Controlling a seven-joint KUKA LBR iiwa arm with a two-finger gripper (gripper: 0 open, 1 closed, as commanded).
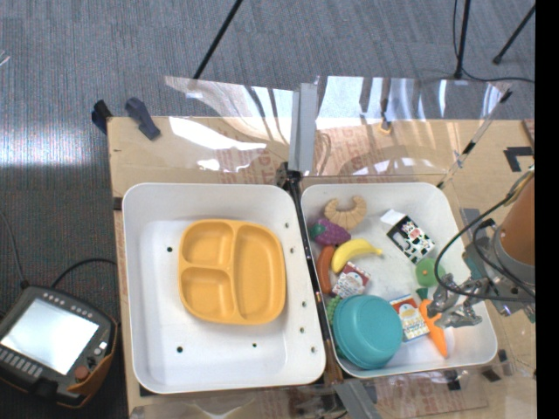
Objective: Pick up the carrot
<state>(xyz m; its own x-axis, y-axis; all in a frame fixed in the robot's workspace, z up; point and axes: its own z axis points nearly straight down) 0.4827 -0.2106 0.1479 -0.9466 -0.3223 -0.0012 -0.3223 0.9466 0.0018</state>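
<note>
The carrot is a small orange toy lying near the front right corner of the right bin, its tip pointing toward the front wall. My gripper hangs low over the bin's right side, right at the carrot's upper end. Its metal parts overlap the carrot's top, so contact cannot be judged. The arm's orange band shows at the right edge, with black cables looping around the wrist.
The right bin also holds a teal bowl just left of the carrot, a small box, a green piece, a banana, a cow-print carton, a croissant and grapes. A yellow divided plate lies in the left bin.
</note>
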